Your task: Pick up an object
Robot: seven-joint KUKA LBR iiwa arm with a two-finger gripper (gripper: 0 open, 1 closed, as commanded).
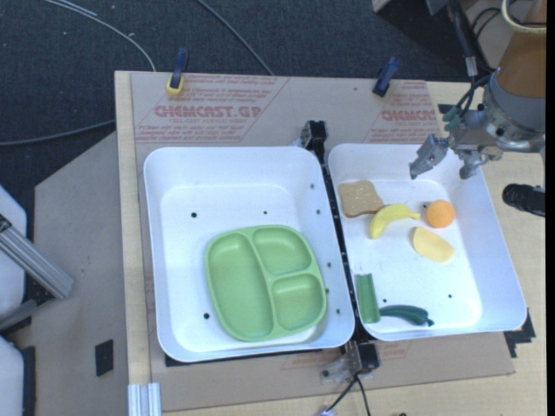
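The gripper [445, 161] hangs over the far edge of the right bin [496, 258], its two fingers spread apart with nothing between them, apparently poised to choose a target. Below and just toward the camera lie loose pickable pieces: an orange ball [440, 214] nearest, then a banana [390, 219], a toast slice [359, 198] and a yellow piece [432, 245]. The left bin's green tray [264, 281] sits well away.

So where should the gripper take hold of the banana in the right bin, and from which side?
Probably the banana's thick middle, from straight above, fingers closing across its narrow width. It lies flat, curved, with bread touching its upper left end, so the middle offers the freest sides. The gripper hovers open near the bin's far side.
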